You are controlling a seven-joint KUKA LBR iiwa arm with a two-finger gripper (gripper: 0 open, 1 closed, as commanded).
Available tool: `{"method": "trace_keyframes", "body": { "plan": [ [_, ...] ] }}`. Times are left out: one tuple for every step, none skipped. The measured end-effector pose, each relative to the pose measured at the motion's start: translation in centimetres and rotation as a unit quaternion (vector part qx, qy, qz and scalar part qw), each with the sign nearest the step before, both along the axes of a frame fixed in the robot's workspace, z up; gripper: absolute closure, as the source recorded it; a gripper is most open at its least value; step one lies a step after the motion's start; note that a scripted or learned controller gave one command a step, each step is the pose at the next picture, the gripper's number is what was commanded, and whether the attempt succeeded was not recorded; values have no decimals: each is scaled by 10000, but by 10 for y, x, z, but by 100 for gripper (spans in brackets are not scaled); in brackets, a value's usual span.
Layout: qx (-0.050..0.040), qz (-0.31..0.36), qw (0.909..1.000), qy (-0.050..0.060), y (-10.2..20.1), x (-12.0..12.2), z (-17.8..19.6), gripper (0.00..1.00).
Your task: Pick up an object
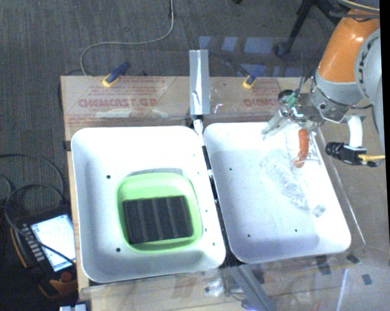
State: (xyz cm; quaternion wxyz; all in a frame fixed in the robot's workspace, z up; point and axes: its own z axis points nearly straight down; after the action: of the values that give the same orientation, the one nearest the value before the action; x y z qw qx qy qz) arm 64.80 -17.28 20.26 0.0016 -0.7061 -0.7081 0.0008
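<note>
Two shallow white bins are seen side by side on the bench. The left bin (92, 156) holds a green tray (160, 214) with a dark ribbed insert, lying flat near the bin's middle. The right bin (248, 201) holds a crumpled clear plastic item (289, 180), spread from mid-bin toward the far right corner; its outline is hard to make out against the white floor.

The arm is seen reaching in from the right, its orange band at the upper right. The gripper (290, 112) is placed over the far right corner of the right bin, at about the rim. Whether the pincer is wide, narrow or clamped on anything cannot be told; the tip is small and cluttered.

A small orange-red oblong object (302, 147) is seen just below the gripper, upright-looking, by the top end of the clear plastic. Whether it is gripped, hanging or lying on the bin floor cannot be told.

A handheld device with a lit screen (47, 238) lies on the floor left of the bench.
</note>
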Motion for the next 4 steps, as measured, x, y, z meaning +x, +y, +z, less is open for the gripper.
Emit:
{"method": "trace_keyframes", "body": {
  "plan": [
    [-5, -330, 9995, 2, -41, -1, -35, 0],
    [-21, 577, 9983, -10, -42, -4, -10, 0],
    [-21, 976, 9952, -9, -50, -3, 47, 0],
    [-11, 207, 9998, -16, -34, -50, 125, 0]
  ]
}}
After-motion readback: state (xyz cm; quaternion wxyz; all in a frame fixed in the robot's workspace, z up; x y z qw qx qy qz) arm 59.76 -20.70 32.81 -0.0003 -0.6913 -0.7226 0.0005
